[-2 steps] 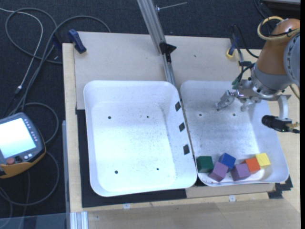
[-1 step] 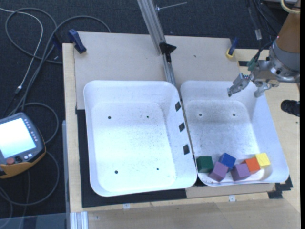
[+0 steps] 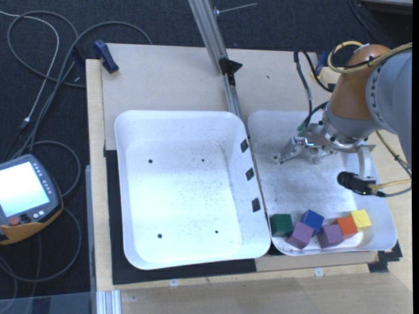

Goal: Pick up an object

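1. Landmark: right shallow white plastic bin (image 3: pixel 275 188), speckled floor. All places below given rel. to it.
2. Grey arm w/ orange band is reaching over bin's far half; two-finger gripper (image 3: pixel 302 148) is hanging above the bare floor there. Open or closed: can't tell, too small and foreshortened. Nothing is showing held.
3. Task things, six small cubes, are sitting in a row along bin's near wall, well apart from gripper: green cube (image 3: pixel 282 224), purple cube (image 3: pixel 302 234), blue cube (image 3: pixel 313 219), second purple cube (image 3: pixel 331 235), orange cube (image 3: pixel 347 226), yellow cube (image 3: pixel 361 218).
4. Handling (judgement): probably light, rigid, flat-faced, matte; likely wood or foam, not fragile. Neighbours are touching or nearly so.
5. Best hold (judgement): green cube, end of row, taken across two opposite side faces.
6. Left of bin: second shallow white bin (image 3: pixel 131 136), same speckling.
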`<control>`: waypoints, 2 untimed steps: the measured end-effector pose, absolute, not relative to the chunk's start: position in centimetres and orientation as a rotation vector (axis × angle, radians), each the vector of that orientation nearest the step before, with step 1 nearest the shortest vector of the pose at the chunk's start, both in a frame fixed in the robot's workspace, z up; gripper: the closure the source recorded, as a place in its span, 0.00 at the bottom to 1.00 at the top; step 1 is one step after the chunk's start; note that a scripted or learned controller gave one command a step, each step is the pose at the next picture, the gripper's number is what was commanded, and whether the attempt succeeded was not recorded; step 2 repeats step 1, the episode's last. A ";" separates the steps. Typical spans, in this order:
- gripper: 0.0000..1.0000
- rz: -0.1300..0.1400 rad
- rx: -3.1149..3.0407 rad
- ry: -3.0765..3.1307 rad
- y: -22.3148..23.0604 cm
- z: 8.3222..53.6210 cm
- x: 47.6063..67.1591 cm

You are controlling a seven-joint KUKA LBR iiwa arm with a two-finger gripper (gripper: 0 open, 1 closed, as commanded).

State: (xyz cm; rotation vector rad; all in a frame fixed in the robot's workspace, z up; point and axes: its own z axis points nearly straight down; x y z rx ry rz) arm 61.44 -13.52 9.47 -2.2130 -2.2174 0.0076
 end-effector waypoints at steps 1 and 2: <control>0.00 -0.006 -2.220 -2.228 -11.6 12.8 64.1; 0.00 -0.006 -2.220 -2.228 -11.6 12.8 64.1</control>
